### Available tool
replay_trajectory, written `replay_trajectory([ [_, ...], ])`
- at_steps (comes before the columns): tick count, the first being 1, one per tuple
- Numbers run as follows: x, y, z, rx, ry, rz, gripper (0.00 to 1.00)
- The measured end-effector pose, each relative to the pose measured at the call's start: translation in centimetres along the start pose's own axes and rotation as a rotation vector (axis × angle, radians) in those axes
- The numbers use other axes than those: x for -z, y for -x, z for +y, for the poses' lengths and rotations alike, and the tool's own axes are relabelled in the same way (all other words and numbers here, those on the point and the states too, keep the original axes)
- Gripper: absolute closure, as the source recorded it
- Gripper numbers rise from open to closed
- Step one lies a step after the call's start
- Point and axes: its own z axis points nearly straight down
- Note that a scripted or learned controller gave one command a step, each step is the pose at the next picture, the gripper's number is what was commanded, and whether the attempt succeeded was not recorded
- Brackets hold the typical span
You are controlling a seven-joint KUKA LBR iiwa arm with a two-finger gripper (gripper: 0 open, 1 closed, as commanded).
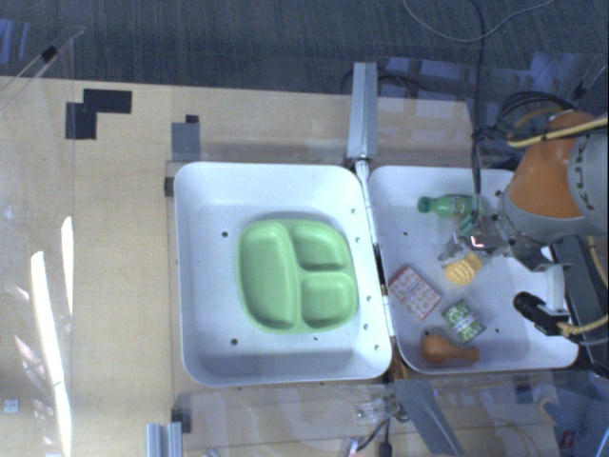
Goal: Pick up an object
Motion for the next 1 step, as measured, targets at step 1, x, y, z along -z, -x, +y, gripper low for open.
replay_trajectory([
  [1,8.91,-3.70,6.03,0.012,-0.010,0.000,1.00],
])
